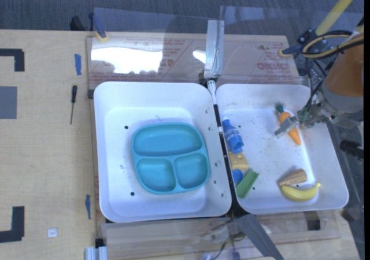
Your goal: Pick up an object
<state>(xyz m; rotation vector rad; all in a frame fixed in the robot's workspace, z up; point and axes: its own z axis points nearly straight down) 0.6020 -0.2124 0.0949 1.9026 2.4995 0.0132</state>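
Right bin, far side: we see the gripper (289, 126) low over the carrot (291, 128), at the orange toy with its green top; the arm (347, 77) reaches in from the right rim.
Grip: we cannot tell how the hand stands, nor whether it has the carrot; metal and toy overlap.
Why there: we judge the carrot the chosen thing, since it lies alone on bare floor; nothing crowds it.
Other pieces: the blue bottle (232, 136), yellow block (239, 163) and green piece (247, 184) hug the divider; the banana (299, 192) touches the cone (292, 177) near the front.
Left bin (110, 137): it carries a blue divided plate (170, 156).
Room: open floor lies mid-bin; the right wall stands near the wrist, so we would lift straight up.
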